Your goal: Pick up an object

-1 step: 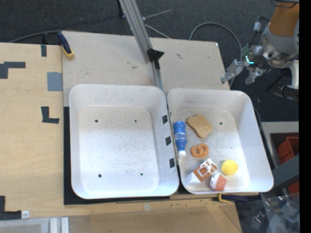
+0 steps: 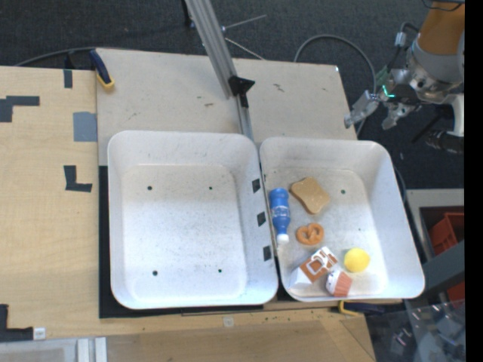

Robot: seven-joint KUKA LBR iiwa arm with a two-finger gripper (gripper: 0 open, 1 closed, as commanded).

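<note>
**A:** Right, starting at the left: the left bin [image 2: 185, 217] has bare white floor, so a descent there closes on nothing. What worries you in the right bin [image 2: 377, 157]?

**B:** Mostly crowding. The blue bottle [image 2: 279, 211] lies lengthwise just beside the wall shared by the two bins; I'd guess a finger could strike that wall before it gets round the bottle. Next comes the tan bread slice [image 2: 310, 194], flat and low, likely to slide rather than lift. Below it sits the brown pretzel [image 2: 309, 234], small and with holes through it.

**A:** And the front corner?

**B:** The orange-and-white carton [image 2: 318, 264] and the red-and-white cup [image 2: 339, 283] are touching or nearly so, with the yellow ball [image 2: 357, 260] just beside them. A grasp there may nudge two things at once, and the ball would probably roll off.

**A:** The gripper [image 2: 379, 109]?

**B:** It hangs beyond the right bin's far right corner, well apart from every object, fingers spread and nothing between them.
</note>
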